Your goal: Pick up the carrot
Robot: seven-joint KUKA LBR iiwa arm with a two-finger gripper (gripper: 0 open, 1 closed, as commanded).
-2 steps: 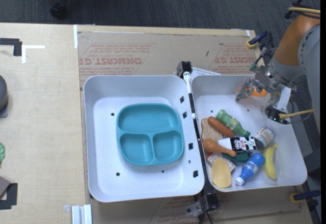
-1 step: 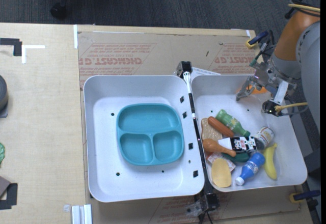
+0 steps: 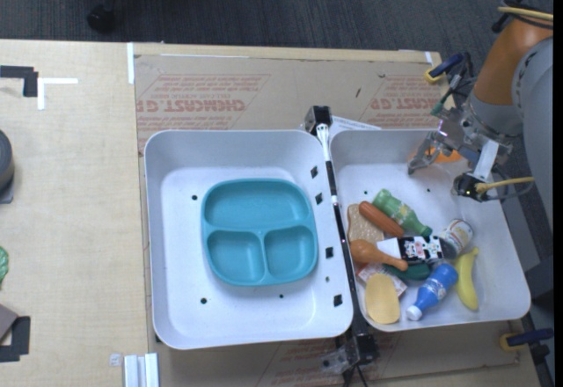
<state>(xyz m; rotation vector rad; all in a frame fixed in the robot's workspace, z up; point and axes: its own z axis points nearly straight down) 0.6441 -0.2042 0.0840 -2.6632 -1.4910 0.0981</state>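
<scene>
**Carrot between the gripper's fingers**

A small orange carrot [image 3: 447, 156] is sitting pinched in the gripper [image 3: 437, 154], fingers closed on it, hanging over the right bin's [image 3: 378, 161] far end, well apart from the toy-food pile [image 3: 409, 258].

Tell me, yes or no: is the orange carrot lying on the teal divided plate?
No. The orange carrot lies among the clutter in the right white bin, while the teal divided plate sits in the left bin.

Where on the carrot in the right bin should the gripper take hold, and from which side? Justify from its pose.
Probably the carrot's exposed middle, from above, fingers closing across its narrow width. It lies slantwise on the pile, its lower end by the black-and-white carton, so the upper-left half looks freer.
</scene>
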